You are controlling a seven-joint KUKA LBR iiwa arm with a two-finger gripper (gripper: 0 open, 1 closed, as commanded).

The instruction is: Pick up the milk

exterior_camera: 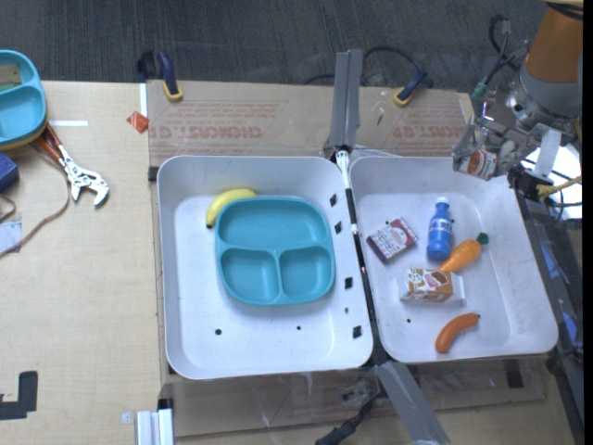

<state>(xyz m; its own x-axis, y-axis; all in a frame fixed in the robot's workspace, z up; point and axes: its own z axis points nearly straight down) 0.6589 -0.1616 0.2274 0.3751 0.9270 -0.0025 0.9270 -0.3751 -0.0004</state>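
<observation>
Camera view — milk (432,286), carrot (462,253) touching, sausage (456,332) near

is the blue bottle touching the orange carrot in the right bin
Cannot tell. In the camera view the blue plastic bottle and orange toy carrot sit so close that no gap or contact shows plainly.

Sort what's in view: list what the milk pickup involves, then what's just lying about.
Job: milk carton, right bin, tool.
Lying about: blue bottle, carrot, sausage, snack packet, banana, teal tray, wrench.

Glossy plastic tray (275,260), metal wrench (82,180)
</observation>
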